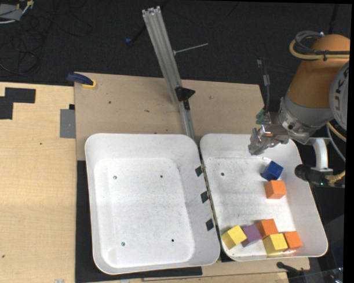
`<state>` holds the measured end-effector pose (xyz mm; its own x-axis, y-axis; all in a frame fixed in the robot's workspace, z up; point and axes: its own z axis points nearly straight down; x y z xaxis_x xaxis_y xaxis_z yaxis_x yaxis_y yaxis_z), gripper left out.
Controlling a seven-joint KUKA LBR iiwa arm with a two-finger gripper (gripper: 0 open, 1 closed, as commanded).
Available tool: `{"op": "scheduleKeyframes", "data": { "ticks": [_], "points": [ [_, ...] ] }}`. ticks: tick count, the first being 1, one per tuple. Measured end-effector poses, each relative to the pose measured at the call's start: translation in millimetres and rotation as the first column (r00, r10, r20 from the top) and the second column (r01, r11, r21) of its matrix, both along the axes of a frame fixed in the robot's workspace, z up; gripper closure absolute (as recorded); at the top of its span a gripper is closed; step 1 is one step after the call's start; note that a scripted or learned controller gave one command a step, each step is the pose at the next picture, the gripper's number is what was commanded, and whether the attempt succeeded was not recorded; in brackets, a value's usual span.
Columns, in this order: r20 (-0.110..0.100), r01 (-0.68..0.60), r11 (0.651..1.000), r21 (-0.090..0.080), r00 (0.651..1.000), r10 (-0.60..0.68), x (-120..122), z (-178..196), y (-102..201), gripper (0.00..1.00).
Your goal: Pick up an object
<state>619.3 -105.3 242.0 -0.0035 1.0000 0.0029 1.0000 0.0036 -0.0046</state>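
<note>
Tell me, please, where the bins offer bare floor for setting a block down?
The left bin offers bare floor from wall to wall. In the right bin, the strip between the divider and the blue cube and orange cube is free. Its near right corner is crowded with the block cluster. The gripper hangs over its far edge.

Two bins sit side by side on the bench [138,102], the left bin [107,147] touching the right bin [304,229] along their inner rims. In the right bin, one cube [273,170] lies near the far right side, with a second cube [275,189] just in front of it. A cluster of five cubes [262,235] crowds the near right corner. The gripper [258,144] hangs over the right bin's far edge, behind the two cubes. A metal rail [168,62] slants across the bench behind the bins.
</note>
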Motion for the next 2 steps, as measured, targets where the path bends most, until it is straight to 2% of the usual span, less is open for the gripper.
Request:
{"op": "scheduleKeyframes", "data": {
  "ticks": [1, 2],
  "points": [
    [0.001, -0.002, 1.0, 0.0, 1.0, 0.002, 2.0, 4.4, 60.2, 1.0],
    [-0.001, -0.001, 1.0, -0.001, 1.0, 0.001, 9.1, -9.6, 110.0, 1.0]
  ]
}}
